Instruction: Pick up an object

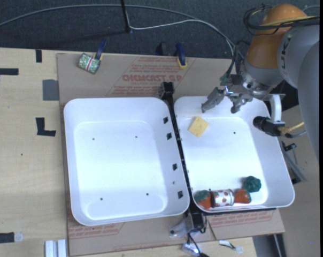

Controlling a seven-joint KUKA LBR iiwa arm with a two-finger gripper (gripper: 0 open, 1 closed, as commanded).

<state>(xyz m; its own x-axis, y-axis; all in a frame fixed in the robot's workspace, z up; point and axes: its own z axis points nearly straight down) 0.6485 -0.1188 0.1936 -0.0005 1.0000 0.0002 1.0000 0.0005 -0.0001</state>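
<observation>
- From the camera above the surface: the small pale-yellow block (198, 126), squarish and matt like a piece of sponge or foam, lies flat in the right-hand shallow white bin (268, 167), near its back wall and well apart from everything else.
- The grey arm's two-finger gripper (222, 104) hangs over that bin's back rim, just beyond the block, jaws spread apart with nothing between them.
- I'd guess the block is light and somewhat soft, so it should give under a squeeze rather than slip; taking it across two opposite flat sides looks safest.
- Along the front wall sit a red-and-white patterned can (223, 198), a small orange-red rounded toy (242, 196) and a dark-green knobbly lump (252, 184), crowded together and harder to take cleanly.
</observation>
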